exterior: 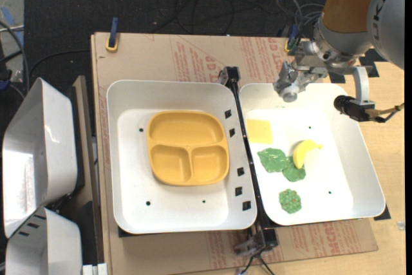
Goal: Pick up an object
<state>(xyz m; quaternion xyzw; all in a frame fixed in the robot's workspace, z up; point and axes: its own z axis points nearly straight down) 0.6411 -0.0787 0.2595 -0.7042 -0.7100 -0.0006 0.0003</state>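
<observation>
Gripper (288, 91) hangs over right bin (360, 138), toward its 11 o'clock corner; nothing seen between its tips, open or closed: cannot tell at this angle.
Candidates in right bin: yellow flat square (259, 131) near 9 o'clock edge; banana (305, 152) at centre, touching green leafy piece (277, 160); small green lump (290, 201) toward 6 o'clock, standing apart.
Left bin (122, 138) holds orange divided tray (189, 147).
Judgement: banana best bet, raised and graspable. Align across its narrow width, descend straight, avoid leafy piece underneath. Flat square likely too thin.

We see bright, even overhead light, white bins (129, 106) near blown out w/ glare, soft short shadows, dark bkgd, hand (288, 88) slightly blurred.
</observation>
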